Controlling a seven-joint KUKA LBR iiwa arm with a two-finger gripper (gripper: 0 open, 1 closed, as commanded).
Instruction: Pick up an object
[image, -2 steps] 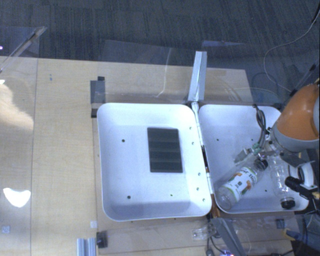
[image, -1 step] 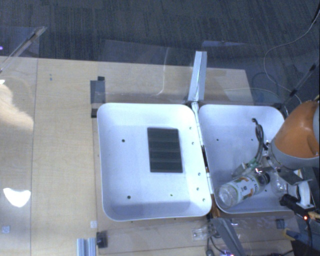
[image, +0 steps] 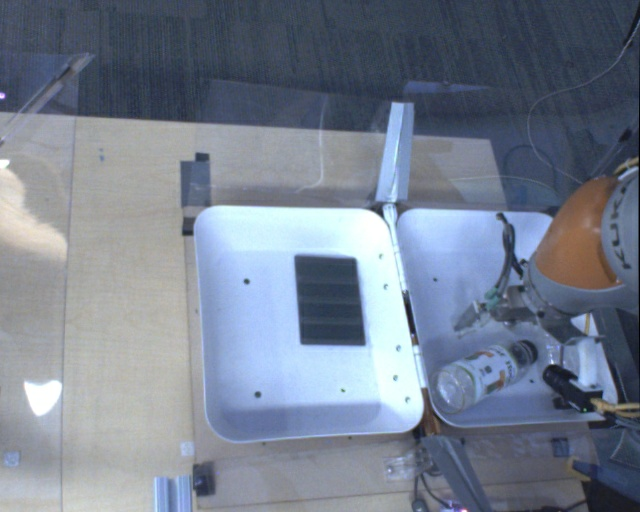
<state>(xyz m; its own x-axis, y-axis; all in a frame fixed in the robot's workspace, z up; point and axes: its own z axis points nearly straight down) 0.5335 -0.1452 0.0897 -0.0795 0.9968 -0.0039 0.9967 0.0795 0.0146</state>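
Hand (image: 487, 312) of mine hung low in the right bin (image: 440, 250), just above the bottle (image: 485, 372) lying there. Its grip I couldn't tell.

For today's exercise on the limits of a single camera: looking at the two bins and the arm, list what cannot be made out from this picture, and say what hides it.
1. Gripper, camera view: small and blurred under the wrist; open or shut cannot be told.
2. Bottle label: too small to read.
3. Right bin: its far right side is covered by the arm.
4. Dark rectangle in the left bin: what it is cannot be told.
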